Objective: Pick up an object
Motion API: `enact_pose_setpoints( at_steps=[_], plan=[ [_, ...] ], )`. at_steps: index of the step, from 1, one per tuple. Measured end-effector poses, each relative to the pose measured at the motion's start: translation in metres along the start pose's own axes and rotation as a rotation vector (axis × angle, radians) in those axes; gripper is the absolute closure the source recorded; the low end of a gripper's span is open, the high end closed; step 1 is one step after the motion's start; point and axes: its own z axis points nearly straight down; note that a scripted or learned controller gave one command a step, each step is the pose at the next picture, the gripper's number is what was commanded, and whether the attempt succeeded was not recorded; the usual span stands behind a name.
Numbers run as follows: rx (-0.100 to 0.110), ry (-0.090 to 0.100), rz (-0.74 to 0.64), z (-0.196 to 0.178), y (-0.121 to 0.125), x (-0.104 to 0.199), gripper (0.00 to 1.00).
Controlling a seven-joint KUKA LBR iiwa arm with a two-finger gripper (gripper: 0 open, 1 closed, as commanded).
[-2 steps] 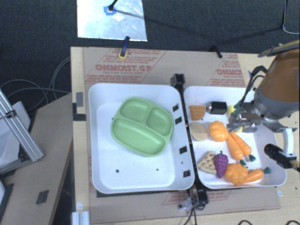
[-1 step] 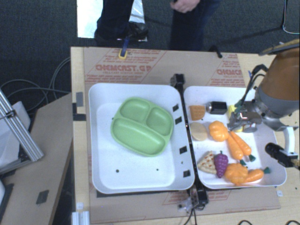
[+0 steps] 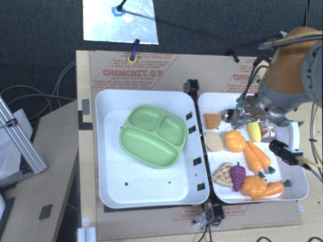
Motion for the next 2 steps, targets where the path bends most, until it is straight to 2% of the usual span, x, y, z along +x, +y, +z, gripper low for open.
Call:
enact_pose_setpoints(
  at_steps=[2],
  plan=[
    [0.000,0.001,0.000,-0.011,0.050,0.084,1.00]
  ],
)
